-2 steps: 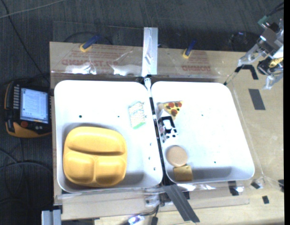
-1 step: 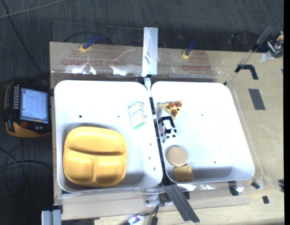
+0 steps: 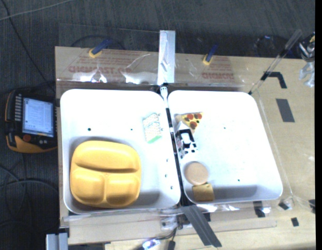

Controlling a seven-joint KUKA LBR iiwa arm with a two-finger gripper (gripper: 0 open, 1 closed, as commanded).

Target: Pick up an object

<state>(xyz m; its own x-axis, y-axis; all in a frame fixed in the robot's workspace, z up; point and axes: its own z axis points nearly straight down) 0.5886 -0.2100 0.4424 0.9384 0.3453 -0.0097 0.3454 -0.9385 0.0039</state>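
At nine o'clock, off the bench on the dark carpet, lies an orange-and-black handheld control pendant [image 3: 29, 121] with a lit bluish screen; its text is too small to read. The left white plastic bin [image 3: 77, 105] holds a large yellow moulded plastic block [image 3: 104, 172] at its seven o'clock corner and a small green-and-white printed packet [image 3: 152, 127] near its two o'clock side, lettering unreadable. Behind both bins, at twelve o'clock, red print runs across a clear plastic sheet [image 3: 124, 66], too faint to make out. The right white plastic bin [image 3: 239, 139] keeps its things along its nine o'clock wall: a small yellow-and-red toy [image 3: 190, 119], a black-and-white patterned object [image 3: 186, 141], a round tan disc [image 3: 196, 172] and a tan-brown block [image 3: 203, 192] just beside it. I cannot tell the gripper's state.
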